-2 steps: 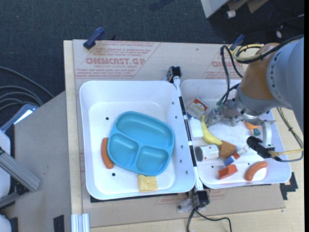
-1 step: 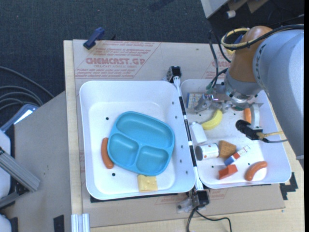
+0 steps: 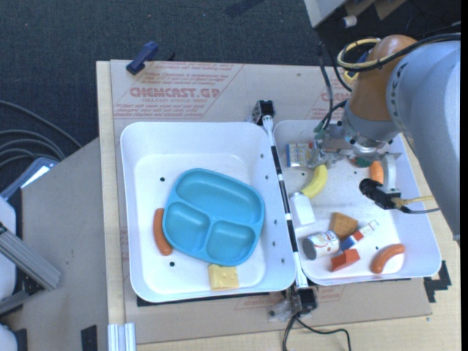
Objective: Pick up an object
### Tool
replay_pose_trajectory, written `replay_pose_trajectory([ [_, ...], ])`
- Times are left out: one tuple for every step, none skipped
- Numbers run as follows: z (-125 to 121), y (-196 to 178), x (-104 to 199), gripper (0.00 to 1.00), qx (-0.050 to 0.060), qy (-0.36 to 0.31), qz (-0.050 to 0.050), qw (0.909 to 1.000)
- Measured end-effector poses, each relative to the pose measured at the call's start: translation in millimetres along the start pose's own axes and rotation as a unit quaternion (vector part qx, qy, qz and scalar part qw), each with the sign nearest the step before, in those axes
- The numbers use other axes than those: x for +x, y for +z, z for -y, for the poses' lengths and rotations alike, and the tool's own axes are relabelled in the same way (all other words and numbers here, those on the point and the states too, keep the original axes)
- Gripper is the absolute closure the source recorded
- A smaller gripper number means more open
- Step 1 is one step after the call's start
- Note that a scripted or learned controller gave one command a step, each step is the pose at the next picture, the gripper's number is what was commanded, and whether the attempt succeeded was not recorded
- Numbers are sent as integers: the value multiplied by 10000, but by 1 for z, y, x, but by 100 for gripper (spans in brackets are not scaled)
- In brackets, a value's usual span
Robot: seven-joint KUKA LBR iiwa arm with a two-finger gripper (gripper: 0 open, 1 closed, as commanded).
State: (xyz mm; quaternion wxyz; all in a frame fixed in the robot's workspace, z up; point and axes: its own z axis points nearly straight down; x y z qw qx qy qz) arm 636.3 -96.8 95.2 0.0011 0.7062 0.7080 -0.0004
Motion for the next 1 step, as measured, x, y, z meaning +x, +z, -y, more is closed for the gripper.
replay_pose_trajectory([
  [66,-90,23,100,17,10,-14,10000],
])
